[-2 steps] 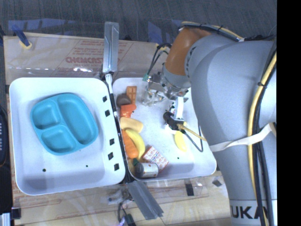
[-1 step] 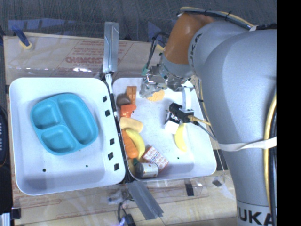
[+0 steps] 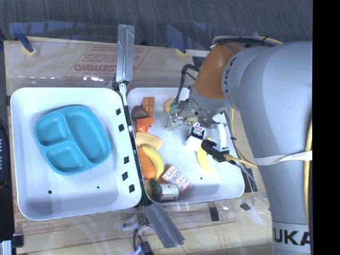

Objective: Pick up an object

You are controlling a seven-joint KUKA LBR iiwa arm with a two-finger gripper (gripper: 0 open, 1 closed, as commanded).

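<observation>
- We see a robotics lab or test cell, not a home or a kitchen.
- A large grey industrial arm (image 3: 271, 121) with the letters "UKA" on its base stands at the bench.
- Two shallow white bins (image 3: 21, 158) sit side by side on a cardboard sheet (image 3: 79, 62) with red print, fixed with tape.
- The food items (image 3: 151, 161) look like plastic toys, and the blue divided tray (image 3: 73, 138) too.
- The floor (image 3: 106, 4) is dark carpet.

Glossy blue plastic tray (image 3: 73, 137)
</observation>
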